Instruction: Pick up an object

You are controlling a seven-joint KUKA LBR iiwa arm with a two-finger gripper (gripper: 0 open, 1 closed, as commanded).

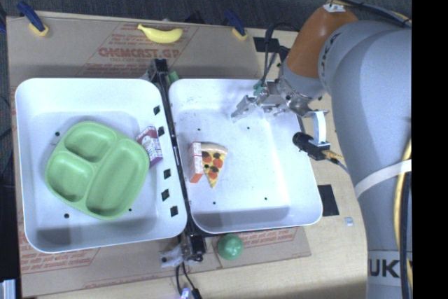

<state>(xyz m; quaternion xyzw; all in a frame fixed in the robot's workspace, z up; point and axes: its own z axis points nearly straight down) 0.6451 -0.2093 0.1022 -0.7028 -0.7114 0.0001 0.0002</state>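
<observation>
Green ball (229,246) sits on the worktop (336,248) by the front edge. Pizza slice (208,162) lies in the right bin (301,203), left side, well apart from the gripper (246,108), which hovers up at the far end, fingers apart, holding nothing.

We see the right bin (280,178) floor mostly open — only the pizza slice (209,163) at 9 o'clock; the left bin (35,150) is crowded by the green tray (96,168) — packet (149,143) at its 3 o'clock.
</observation>
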